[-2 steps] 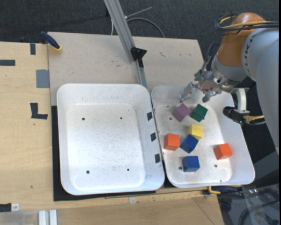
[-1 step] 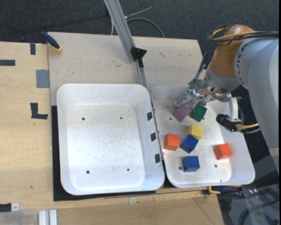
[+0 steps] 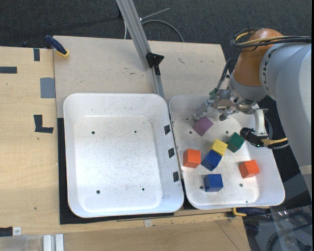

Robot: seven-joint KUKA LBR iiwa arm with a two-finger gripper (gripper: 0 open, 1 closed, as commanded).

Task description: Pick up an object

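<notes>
The right bin (image 3: 267, 192) holds several small cubes. A purple cube (image 3: 202, 125) lies near its back. Toward the middle sit a yellow cube (image 3: 219, 147), a green cube (image 3: 235, 141) and a blue cube (image 3: 211, 160). An orange cube (image 3: 192, 158) is at the left, a second blue cube (image 3: 213, 182) at the front, and another orange cube (image 3: 248, 168) at the right. My gripper (image 3: 213, 112) hangs over the bin's back part, just above and right of the purple cube. Its fingers look spread, with nothing between them.
The left bin (image 3: 115, 156) adjoins the right one along a shared rim. A slanted metal bar (image 3: 138, 30) crosses the bench behind the bins. The arm's bulk and cables (image 3: 256, 132) hang over the right bin's back right corner.
</notes>
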